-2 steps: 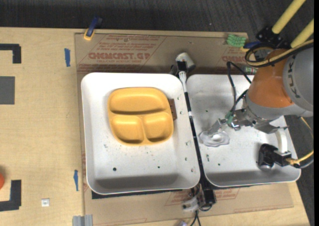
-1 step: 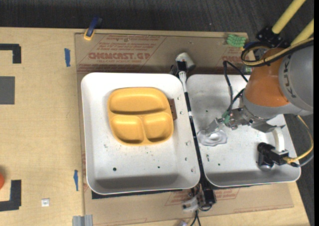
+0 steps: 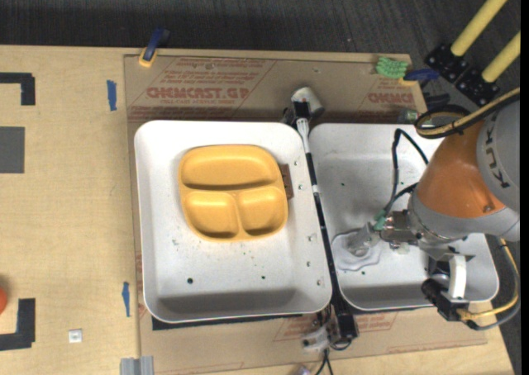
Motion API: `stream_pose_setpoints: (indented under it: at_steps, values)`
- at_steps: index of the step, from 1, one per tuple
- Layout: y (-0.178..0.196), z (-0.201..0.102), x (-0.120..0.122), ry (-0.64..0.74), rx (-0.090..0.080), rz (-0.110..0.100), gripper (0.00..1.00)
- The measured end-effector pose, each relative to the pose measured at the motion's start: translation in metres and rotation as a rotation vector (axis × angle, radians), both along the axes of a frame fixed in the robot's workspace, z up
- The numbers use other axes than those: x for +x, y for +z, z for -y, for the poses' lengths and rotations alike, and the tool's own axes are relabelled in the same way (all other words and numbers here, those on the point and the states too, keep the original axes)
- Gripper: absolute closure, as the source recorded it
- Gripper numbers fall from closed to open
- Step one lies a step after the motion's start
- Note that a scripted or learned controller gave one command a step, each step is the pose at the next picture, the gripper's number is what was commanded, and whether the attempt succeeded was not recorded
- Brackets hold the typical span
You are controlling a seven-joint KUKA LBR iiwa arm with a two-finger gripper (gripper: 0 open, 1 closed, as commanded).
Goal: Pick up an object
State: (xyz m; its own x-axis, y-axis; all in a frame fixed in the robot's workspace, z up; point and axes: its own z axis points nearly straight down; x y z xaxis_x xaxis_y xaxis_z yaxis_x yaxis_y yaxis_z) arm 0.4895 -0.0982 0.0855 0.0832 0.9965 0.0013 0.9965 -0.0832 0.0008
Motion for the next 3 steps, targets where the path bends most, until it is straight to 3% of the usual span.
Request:
stream_pose_setpoints:
  at_steps: [1,2,3]
  values:
    - [0.000,-0.004,0.022,-0.244,-0.001,0.001,0.00]
    - [0.000,-0.002,0.047,-0.226,-0.001,0.001,0.00]
    - [0.000,0.006,0.112,0.312,-0.003,0.004,0.00]
